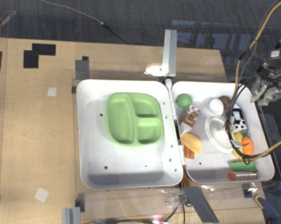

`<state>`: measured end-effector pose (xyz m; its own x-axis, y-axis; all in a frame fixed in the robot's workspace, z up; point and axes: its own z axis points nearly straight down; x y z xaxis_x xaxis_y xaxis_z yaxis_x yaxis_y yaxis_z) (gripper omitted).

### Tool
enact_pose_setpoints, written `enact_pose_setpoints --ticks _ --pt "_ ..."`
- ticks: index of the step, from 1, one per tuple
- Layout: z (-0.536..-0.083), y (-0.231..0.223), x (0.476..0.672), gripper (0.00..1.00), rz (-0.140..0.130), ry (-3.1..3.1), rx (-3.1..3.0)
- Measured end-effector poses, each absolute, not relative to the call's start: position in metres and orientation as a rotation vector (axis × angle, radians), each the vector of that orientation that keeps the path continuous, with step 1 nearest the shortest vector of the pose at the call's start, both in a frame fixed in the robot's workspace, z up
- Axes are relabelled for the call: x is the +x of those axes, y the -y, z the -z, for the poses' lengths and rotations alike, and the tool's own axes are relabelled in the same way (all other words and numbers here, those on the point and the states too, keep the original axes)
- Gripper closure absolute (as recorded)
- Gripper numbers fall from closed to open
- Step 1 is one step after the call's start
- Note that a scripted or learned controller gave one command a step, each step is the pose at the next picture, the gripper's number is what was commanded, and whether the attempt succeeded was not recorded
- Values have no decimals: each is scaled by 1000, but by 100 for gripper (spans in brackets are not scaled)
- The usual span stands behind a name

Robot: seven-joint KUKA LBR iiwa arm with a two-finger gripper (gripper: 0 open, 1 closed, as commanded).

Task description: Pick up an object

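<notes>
Gripper (270,90) off right bin's (196,169) edge, apparently clear of objects.

Divided tray (133,118) in the left bin (91,171), small objects crowded in the right bin (203,171), ball (184,100) at its back-left, bowl (218,134) mid-bin

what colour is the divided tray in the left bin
Light green; the divided tray shows in the camera view.

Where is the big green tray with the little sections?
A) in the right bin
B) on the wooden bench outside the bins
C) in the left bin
C: the green tray lies alone in the left bin, while the small things like the green ball sit in the right bin.
</notes>
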<state>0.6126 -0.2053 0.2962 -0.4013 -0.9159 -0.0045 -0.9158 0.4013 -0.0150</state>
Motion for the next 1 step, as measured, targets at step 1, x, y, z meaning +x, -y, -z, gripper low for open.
enact_pose_setpoints --ticks 1 --pt "-221 205 553 100 2 -2332 -2100"
